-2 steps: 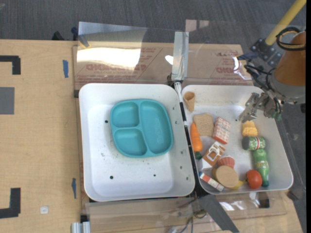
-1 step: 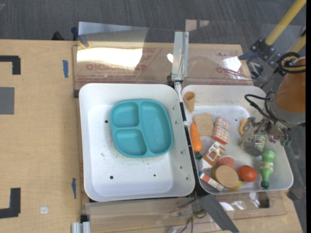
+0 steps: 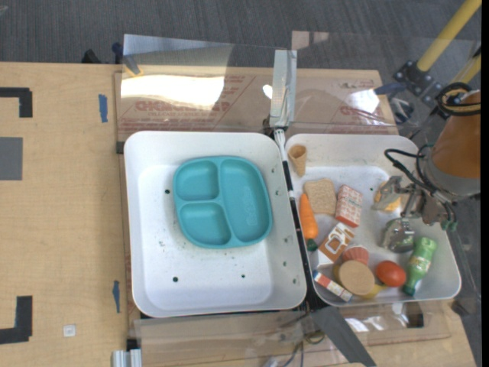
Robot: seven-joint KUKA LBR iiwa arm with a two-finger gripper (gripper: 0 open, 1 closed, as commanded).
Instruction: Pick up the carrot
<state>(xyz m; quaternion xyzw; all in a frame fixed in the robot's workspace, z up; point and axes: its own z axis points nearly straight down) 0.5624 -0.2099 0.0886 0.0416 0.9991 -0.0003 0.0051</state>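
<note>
The carrot (image 3: pixel 308 217) lies at the right bin's (image 3: pixel 451 281) left edge, beside the bread (image 3: pixel 322 196). The gripper (image 3: pixel 399 232) hangs well apart, above the bin's right side; whether it is spread or pressed together I cannot tell.

The carrot (image 3: pixel 308 219) is a short orange piece with a rounded body that tapers toward its near end. It lies flat on the floor of the right bin (image 3: pixel 359 145), tight against that bin's left wall, its long axis running far to near with a slight lean to the right at the near end. A slice of bread (image 3: pixel 322 196) lies just to its right, close by its far end. Nothing rests on top of the carrot, and its whole upper side is in plain sight.
</note>
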